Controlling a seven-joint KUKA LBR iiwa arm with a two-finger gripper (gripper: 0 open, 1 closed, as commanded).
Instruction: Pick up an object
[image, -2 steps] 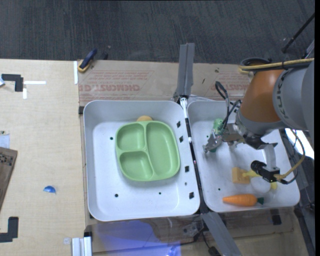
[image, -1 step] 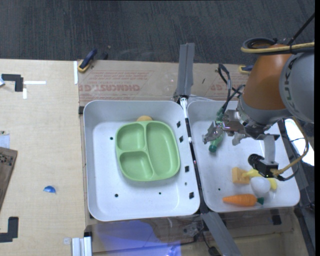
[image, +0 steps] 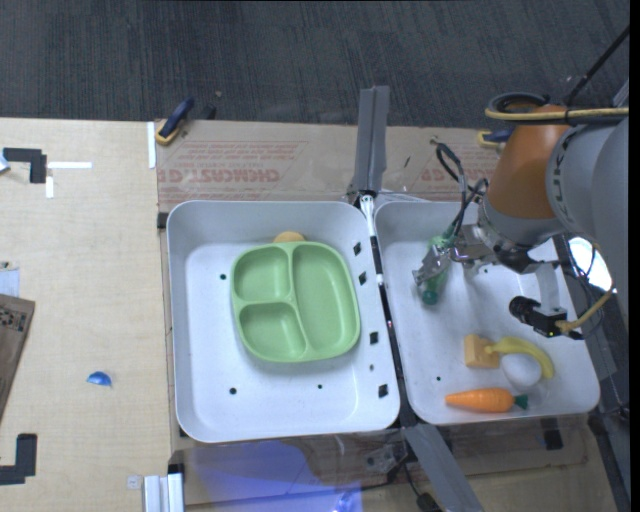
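**Inspector:** Right bin (image: 455, 400), starting from its near edge?

**Assistant:** A carrot (image: 484, 401) lies along the near wall. Just behind it sits a white egg (image: 521, 371), touching a banana (image: 527, 353), with a small yellow block (image: 479, 351) at the banana's left end.

**Inspector:** Farther in?

**Assistant:** The gripper (image: 433, 272) hangs over the bin's far left part, its fingers clamped on a green bottle (image: 435, 281).

**Inspector:** Beyond that bin?

**Assistant:** To its left, the left bin (image: 195, 330) holds a green divided plate (image: 296, 300), a small yellow object (image: 289, 238) peeking behind its far rim.
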